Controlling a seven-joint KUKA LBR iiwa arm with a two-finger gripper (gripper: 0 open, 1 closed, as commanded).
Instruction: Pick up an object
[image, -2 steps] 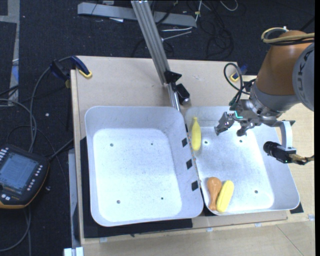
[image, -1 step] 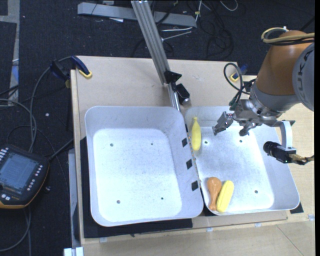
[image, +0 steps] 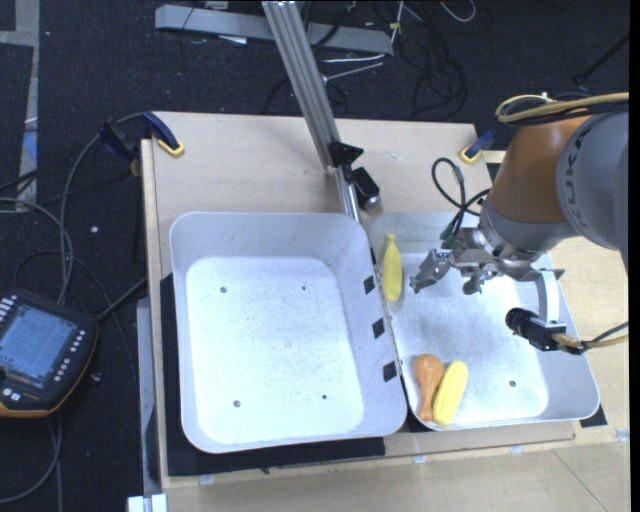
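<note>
1. Pale wooden bench (image: 260, 150), matte and flat, its right side cut off by the arm and its front edge running out of frame at bottom right.
2. Grey arm (image: 590, 170) with a glossy orange band, reaching in from the right and cropped at the frame edge; partial dark lettering on the grey shell, too cut off to read.
3. Left bin (image: 270, 335): shallow white plastic, rounded corners, floor speckled with fine dark marks and a few small dots.
4. Right bin (image: 500, 350): same white plastic, its far corner hidden behind the wrist and cabling.
5. Slanted aluminium rail (image: 310, 90), ribbed, dropping from the top of the frame to the seam between the bins.
6. Handheld control pad (image: 35, 350) on the dark floor at left, screen lit but text too small to make out.
7. Gripper (image: 452, 268), metallic and dark, low over the right bin's far half; fingers spread apart, nothing between them.
8. Yellow banana-shaped object (image: 392, 268), smooth, lying along the right bin's left wall, just beside the gripper.
9. Second yellow object (image: 449, 391), oblong, at the right bin's near edge, touching an orange pear-shaped object (image: 428, 380).
</note>
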